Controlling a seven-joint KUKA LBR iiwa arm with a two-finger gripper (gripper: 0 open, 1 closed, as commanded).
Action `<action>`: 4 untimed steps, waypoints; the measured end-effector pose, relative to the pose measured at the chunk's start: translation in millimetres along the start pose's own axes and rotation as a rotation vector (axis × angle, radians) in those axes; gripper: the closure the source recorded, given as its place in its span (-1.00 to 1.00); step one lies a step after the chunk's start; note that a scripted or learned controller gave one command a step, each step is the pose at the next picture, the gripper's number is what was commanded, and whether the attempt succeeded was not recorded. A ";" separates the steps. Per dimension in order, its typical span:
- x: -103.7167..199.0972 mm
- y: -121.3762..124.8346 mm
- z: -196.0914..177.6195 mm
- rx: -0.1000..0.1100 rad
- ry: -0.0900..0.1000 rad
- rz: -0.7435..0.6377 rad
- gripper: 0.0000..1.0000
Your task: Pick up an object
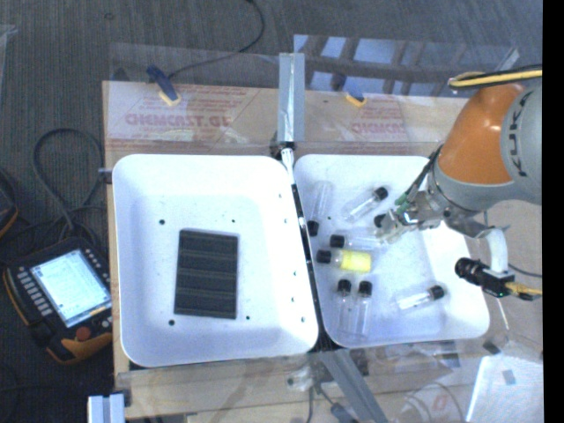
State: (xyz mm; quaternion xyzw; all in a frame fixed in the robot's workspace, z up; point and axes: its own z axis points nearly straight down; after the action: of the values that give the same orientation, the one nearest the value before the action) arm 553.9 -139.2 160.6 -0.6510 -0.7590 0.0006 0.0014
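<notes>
The right bin [458, 324] holds several clear vials with black caps. One vial [364, 204] lies near the top and another [418, 298] at the lower right. Two more [352, 302] sit side by side near the front. A yellow vial [354, 259] lies in the middle. My gripper [398, 218] hangs low over the bin's upper right part, just right of a black-capped vial [382, 222]. It is too small and dark to tell whether anything is in its grasp. A black ridged block [207, 273] lies flat in the left bin [141, 183].
The orange-banded arm [480, 148] reaches in over the right bin's right wall. A black cylinder [476, 273] juts out from it near that wall. A metal post [291, 95] stands behind the seam between the bins. A teach pendant [62, 289] lies on the floor at the left.
</notes>
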 end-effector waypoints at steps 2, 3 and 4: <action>5.6 46.1 68.0 -0.020 -0.007 -0.040 -1.00; 10.1 -40.3 45.6 0.001 0.000 -0.218 -1.00; -85.0 -2.1 34.5 -0.001 -0.001 -0.321 -1.00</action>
State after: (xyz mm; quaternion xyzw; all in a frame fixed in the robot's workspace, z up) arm 564.6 -223.5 126.0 -0.5215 -0.8532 0.0005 0.0009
